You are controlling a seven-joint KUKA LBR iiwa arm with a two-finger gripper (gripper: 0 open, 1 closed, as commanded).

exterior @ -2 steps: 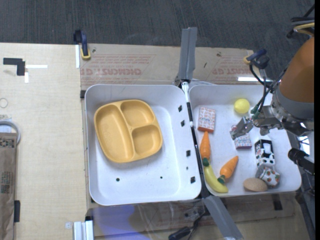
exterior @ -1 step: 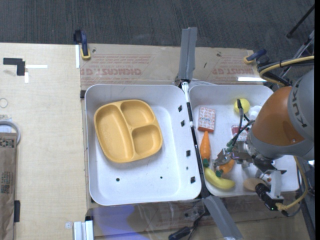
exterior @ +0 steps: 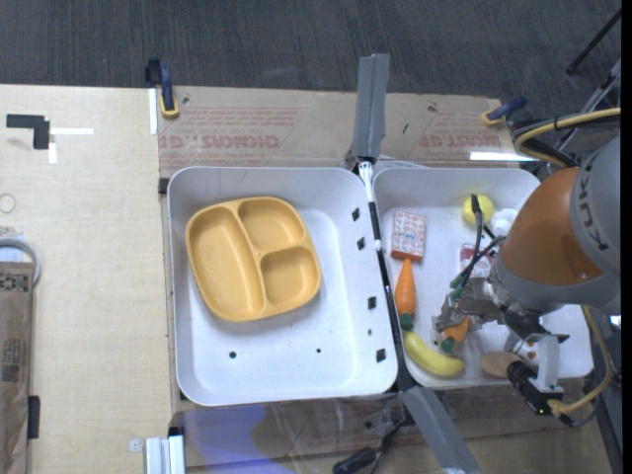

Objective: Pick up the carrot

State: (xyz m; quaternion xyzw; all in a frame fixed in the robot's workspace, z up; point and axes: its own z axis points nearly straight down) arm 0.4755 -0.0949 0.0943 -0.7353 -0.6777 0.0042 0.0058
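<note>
Nearest us, a banana (exterior: 433,355) lies along the front wall of the right bin (exterior: 446,178), and just behind it the carrot (exterior: 405,286) lies lengthwise near the bin's left wall, green end toward the banana. The hand (exterior: 456,319) hangs low just right of the carrot (we cannot tell how far it is open). In the left bin (exterior: 286,371) we see a yellow divided plate (exterior: 254,257).
</note>
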